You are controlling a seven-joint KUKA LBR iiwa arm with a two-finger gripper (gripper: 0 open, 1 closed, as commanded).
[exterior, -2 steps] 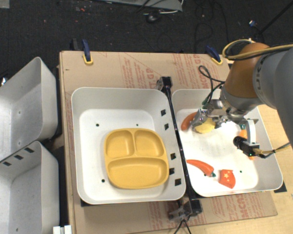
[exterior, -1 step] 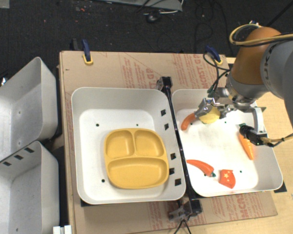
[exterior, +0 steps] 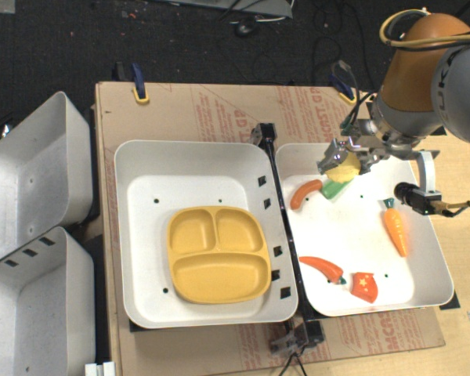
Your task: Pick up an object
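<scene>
My gripper (exterior: 347, 160) hangs over the back left part of the right bin (exterior: 431, 284), directly above a yellow and green toy (exterior: 338, 180) and partly covering it. Whether the toy is in its grasp or lying on the bin floor I cannot tell. An orange sausage-shaped toy (exterior: 303, 193) lies just left of that toy. A carrot (exterior: 396, 230) lies at the right of the bin. A red chili (exterior: 322, 267) and a small red piece (exterior: 364, 286) sit near the front edge.
The left bin (exterior: 141, 171) holds a yellow divided plate (exterior: 218, 254). A black divider (exterior: 280, 210) runs between the two bins. The arm's grey and orange wrist (exterior: 419, 61) looms over the right bin's back right corner. White containers (exterior: 31, 171) stand off the bench at the left.
</scene>
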